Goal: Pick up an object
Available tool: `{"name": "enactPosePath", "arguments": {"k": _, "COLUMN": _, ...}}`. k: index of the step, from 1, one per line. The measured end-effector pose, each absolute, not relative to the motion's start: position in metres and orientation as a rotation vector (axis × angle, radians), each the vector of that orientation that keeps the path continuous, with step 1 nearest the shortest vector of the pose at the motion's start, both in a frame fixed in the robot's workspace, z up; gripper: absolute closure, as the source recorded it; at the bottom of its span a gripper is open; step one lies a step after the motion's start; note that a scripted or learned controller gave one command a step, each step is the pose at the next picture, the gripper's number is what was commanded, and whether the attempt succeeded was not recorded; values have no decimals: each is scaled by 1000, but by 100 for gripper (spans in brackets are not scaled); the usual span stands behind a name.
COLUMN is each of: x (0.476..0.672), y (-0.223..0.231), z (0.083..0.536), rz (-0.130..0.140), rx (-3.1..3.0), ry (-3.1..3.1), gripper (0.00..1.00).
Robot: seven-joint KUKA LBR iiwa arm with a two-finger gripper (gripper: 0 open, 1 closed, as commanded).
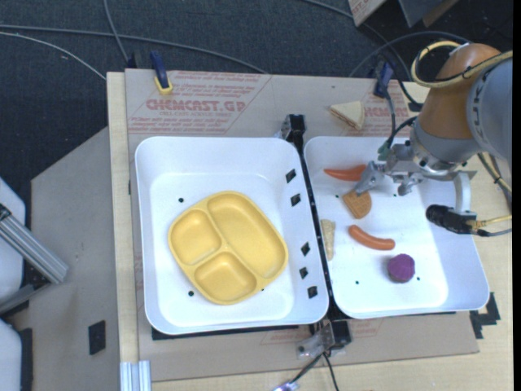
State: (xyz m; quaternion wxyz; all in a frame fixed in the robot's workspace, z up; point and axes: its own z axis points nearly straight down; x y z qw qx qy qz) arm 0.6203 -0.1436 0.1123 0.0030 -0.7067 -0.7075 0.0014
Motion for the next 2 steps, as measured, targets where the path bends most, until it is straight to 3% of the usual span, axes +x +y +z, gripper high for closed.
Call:
{"name": "enactPosePath", "arguments": {"k": 1, "x": 622, "y": -144, "z": 127, "rz": -2, "rx": -2221, "ry": -2223, "gripper": 100}}
{"name": "enactPosePath", "arguments": {"k": 2, "x": 626, "y": -144, "z": 193, "rz": -7, "rx": -2225, "ry": -2228, "gripper": 100}}
